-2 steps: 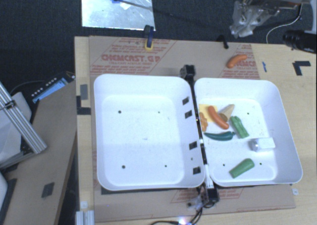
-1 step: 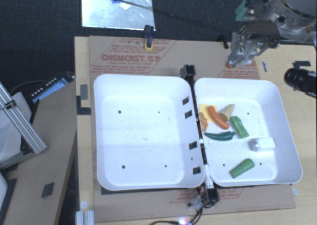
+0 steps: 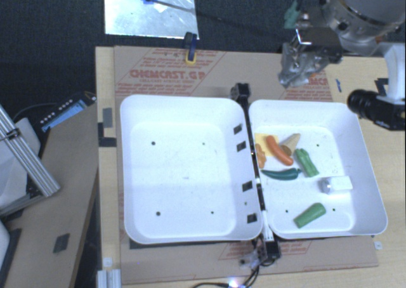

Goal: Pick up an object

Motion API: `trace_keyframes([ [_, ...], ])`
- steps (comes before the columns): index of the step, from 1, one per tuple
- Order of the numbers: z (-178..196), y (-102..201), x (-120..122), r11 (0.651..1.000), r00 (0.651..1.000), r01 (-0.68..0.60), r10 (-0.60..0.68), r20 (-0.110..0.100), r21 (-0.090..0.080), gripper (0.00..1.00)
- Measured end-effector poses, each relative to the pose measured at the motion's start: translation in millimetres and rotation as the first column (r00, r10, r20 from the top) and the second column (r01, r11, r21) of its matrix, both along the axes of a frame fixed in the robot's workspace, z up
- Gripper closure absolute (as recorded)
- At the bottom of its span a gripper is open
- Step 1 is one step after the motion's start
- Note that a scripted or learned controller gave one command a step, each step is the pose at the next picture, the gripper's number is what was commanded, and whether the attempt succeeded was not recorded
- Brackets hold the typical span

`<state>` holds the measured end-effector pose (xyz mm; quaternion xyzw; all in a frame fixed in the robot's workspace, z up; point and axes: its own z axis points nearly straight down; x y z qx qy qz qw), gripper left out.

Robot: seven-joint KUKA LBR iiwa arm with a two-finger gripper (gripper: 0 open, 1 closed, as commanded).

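**Two bins, several small items in the right one**

Two shallow white bins sit side by side on a brown board [image 3: 158, 68]. The left bin [image 3: 181, 166] has a bare floor. The right bin [image 3: 365, 172] holds, near its left wall, an orange carrot-like piece [image 3: 277, 148] touching a tan wedge [image 3: 291, 142]. Just beside them lies a short green block [image 3: 306, 162], and below it a dark green pepper [image 3: 281, 174]. A white and grey block [image 3: 335, 184] rests toward the right. A light green cylinder [image 3: 309, 214] lies apart near the front edge.

Gripper [image 3: 297, 71]: hanging above the board behind the right bin, away from all items, nothing between its fingers; whether they are spread or closed cannot be told.
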<state>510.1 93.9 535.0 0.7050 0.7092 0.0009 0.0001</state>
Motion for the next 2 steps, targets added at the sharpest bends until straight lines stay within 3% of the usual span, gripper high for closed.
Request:
trace_keyframes([
  [1,0.0,25.9,6.2,1.000,1.000,0.000,0.000,0.001,0.000,1.00],
  [2,0.2,59.9,-24.9,1.000,1.000,-0.001,0.001,-0.001,0.001,1.00],
])
